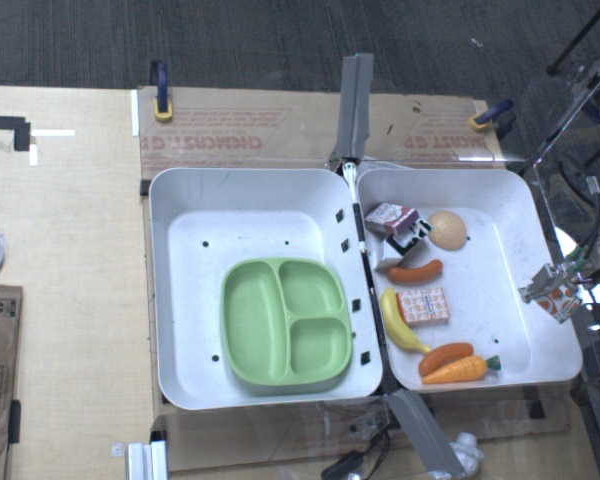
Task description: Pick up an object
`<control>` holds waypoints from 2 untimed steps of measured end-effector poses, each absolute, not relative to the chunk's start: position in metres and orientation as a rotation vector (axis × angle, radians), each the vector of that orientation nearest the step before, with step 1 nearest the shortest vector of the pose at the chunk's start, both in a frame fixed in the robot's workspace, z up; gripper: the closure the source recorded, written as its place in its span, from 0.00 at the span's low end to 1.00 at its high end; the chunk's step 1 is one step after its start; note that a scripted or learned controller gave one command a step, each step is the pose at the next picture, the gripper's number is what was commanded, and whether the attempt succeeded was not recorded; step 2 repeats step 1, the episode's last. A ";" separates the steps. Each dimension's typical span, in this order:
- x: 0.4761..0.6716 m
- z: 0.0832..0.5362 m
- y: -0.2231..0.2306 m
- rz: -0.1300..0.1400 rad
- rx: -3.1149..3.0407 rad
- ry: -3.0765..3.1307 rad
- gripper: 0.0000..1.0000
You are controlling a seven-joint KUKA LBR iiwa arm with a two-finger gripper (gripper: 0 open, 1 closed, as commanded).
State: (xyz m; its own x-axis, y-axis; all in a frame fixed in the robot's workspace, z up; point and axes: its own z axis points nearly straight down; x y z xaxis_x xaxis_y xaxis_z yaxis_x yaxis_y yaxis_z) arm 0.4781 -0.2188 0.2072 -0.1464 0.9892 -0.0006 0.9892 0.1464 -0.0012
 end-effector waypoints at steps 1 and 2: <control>0.506 0.220 -0.152 0.003 -2.187 -2.254 1.00; 0.506 0.220 -0.152 0.003 -2.187 -2.254 1.00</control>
